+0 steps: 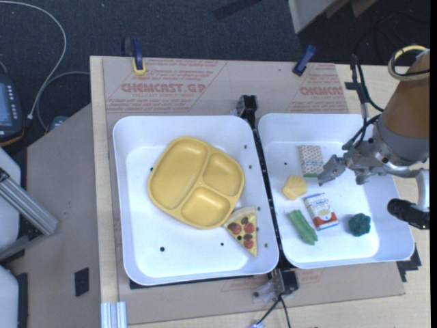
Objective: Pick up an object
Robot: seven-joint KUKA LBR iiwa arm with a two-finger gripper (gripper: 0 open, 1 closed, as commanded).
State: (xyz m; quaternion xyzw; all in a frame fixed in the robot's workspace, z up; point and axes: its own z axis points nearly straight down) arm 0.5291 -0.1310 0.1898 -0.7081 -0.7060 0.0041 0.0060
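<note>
Two shallow white bins side by side on a cardboard-covered bench. In the left bin: a yellow divided plate with three compartments, lying near the middle, and a toy pizza slice just beside the plate's lower right edge, close to the bin's right wall. In the right bin: a small patterned box toward the upper left, a yellow chunk below it, a green pod-shaped piece lower still, a small carton with blue and red print just beside the pod, and a dark green lump near the lower right. Over the right bin, the gripper, low beside the patterned box, nothing visibly between its fingers. Whether apart or together, impossible to tell. Clamps along the bench's far edge, one blue and yellow, one blue.
</note>
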